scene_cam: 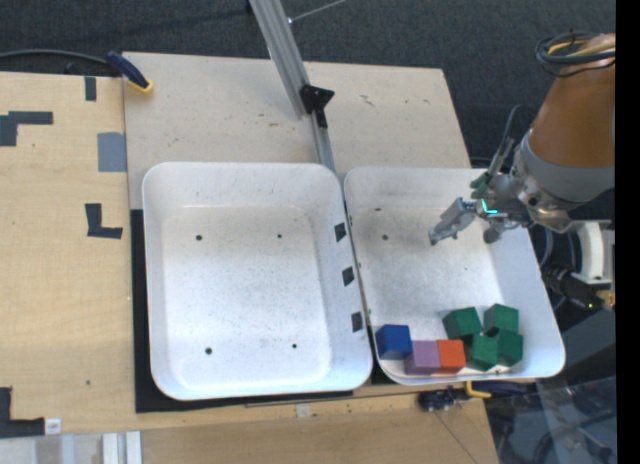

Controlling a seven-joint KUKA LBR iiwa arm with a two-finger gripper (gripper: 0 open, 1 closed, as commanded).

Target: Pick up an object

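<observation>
Several small blocks lie clustered in the near right corner of the right bin: a blue cube, a purple block, an orange block and several green blocks. My gripper hangs over the far right part of that bin, well behind the blocks. It is open, its fingers spread apart with nothing between them. The grey and orange arm reaches in from the right.
The left bin sits beside the right one, with a shared raised rim between them. A slanted metal rail runs from the top down to the bins' junction. A blue-and-yellow tool lies on the bench at far left.
</observation>
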